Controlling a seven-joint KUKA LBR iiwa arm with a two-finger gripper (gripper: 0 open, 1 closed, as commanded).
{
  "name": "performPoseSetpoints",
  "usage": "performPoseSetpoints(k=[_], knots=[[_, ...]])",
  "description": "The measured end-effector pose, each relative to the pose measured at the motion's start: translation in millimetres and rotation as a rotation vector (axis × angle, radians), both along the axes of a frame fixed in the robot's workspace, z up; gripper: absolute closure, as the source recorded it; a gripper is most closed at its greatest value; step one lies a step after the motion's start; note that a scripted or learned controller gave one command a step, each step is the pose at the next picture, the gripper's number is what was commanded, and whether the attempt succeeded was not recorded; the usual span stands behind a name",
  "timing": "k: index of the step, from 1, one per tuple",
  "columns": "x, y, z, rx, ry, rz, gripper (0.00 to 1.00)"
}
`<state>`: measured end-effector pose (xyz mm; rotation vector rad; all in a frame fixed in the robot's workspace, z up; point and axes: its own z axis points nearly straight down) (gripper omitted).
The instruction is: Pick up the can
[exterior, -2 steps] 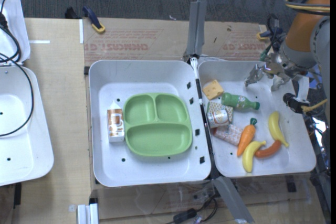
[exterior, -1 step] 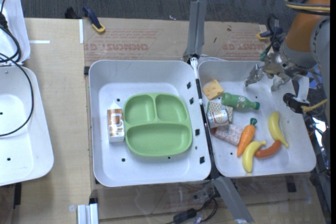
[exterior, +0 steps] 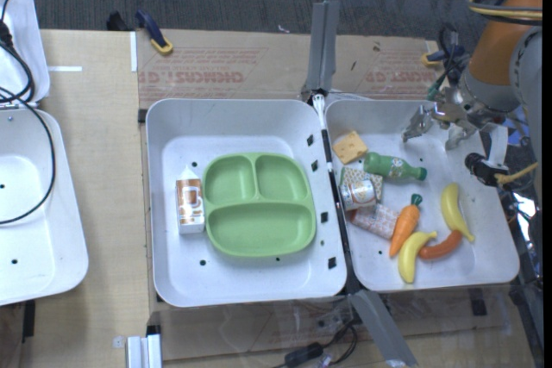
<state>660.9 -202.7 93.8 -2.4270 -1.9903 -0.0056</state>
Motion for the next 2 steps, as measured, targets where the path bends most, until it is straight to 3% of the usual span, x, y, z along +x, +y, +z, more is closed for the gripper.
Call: performPoseSetpoints(k=[2], knots=[[0.0,0.0,0.0,0.000,0.000,0.000,0.00]])
